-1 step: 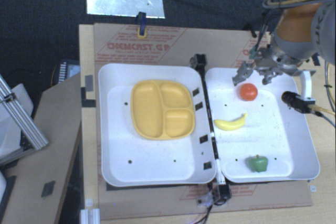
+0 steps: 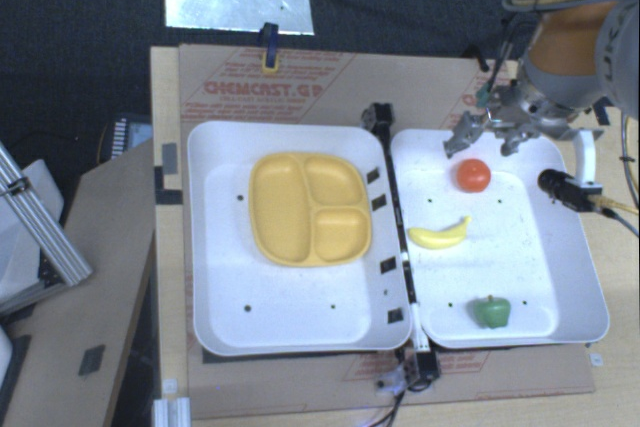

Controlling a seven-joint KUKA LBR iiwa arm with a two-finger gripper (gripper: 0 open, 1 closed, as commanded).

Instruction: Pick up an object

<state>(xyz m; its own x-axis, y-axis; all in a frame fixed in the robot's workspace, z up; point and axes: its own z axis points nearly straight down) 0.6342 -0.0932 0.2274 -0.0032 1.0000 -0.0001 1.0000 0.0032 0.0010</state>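
Gripper (image 2: 484, 137) noted spread above tomato (image 2: 473, 176), nothing held; it should be centred over the fruit before being closed.

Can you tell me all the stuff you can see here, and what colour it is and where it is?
bins: two, white, side by side on the bench
plate: one, yellow, three sections, in the left bin
tomato: one, red, top of the right bin
banana: one, yellow, middle of the right bin
pepper: one, green, bottom of the right bin
arm: one, grey with orange band, coming in from the right
gripper: one, open, above the tomato, holding nothing
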